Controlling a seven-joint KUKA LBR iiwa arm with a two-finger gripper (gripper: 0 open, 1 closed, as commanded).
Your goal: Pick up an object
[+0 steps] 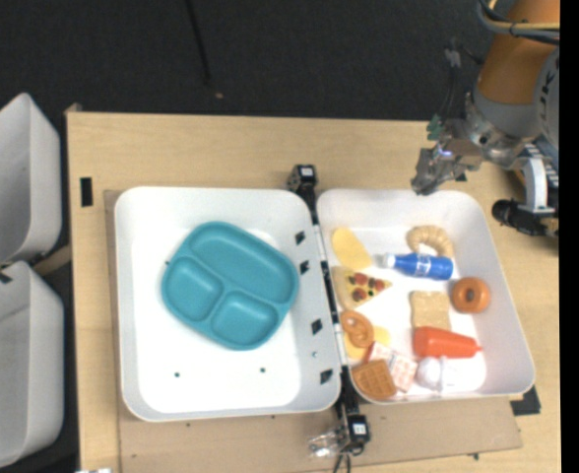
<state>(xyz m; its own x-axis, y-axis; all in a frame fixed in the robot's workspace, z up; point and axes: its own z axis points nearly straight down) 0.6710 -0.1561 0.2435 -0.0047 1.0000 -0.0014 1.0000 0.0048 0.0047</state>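
The right bin (482, 215) holds several toy foods: a blue bottle (419, 264), a beige croissant (429, 236), a yellow banana-like piece (349, 247), a pizza slice (363, 287), a brown donut (469, 295), a slice of toast (429, 309), an orange carrot (445, 342), a waffle (374, 379) and a white egg (429, 371). My gripper (429, 178) hangs above the far rim of this bin, up and right of the croissant, with nothing visible between its fingers.
The left bin (137, 363) carries a teal divided plate (230, 284). A clamp (302, 176) sits at the far junction of the bins and another (349, 430) at the near one. White chairs (9, 264) stand left of the bench.
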